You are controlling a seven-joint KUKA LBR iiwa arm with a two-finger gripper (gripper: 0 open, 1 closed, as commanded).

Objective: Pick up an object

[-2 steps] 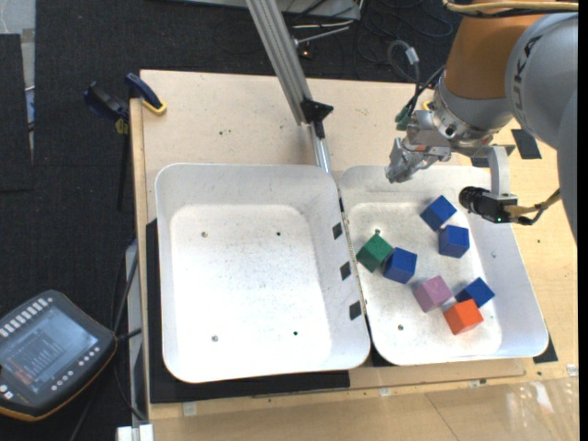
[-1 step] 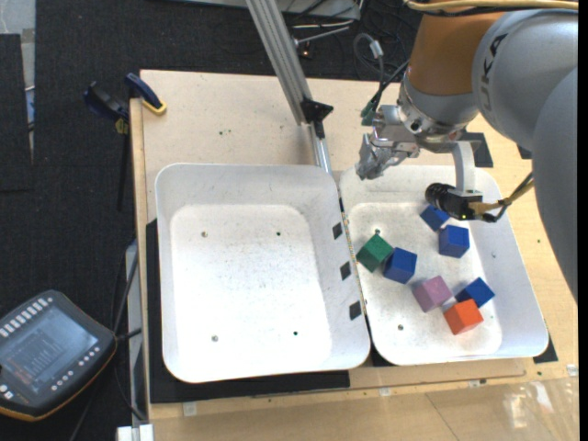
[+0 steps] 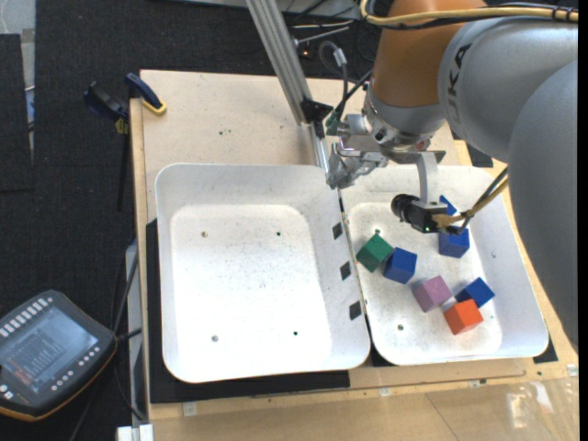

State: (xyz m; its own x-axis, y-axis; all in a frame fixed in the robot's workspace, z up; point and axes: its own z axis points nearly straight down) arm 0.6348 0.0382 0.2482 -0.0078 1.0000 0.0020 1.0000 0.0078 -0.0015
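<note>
1. The gripper [image 3: 347, 165] hung over the far end of the ridge where the left bin [image 3: 175, 186] met the right bin [image 3: 524, 338] — above the right bin's far-left corner. No object was visible in its grasp.
2. Whether the gripper was released or clenched could not be told. Its tip was small and crowded by wrist hardware.
3. All candidate objects lay in the right bin, nearer the camera than the gripper and toward the view's right of it.
4. The green cube [image 3: 374, 252] was the nearest to the gripper. It lay touching or just beside a blue cube [image 3: 401, 265].
5. Farther along lay a purple cube [image 3: 431, 292], an orange cube [image 3: 463, 316] and a second blue cube [image 3: 476, 292], set close together.
6. The cubes showed no long axis. Clearance from neighbours probably mattered more than approach angle.
7. A third blue cube [image 3: 454, 243] was partly covered by robot hardware — its outline was hard to make out, as was anything behind it.
</note>
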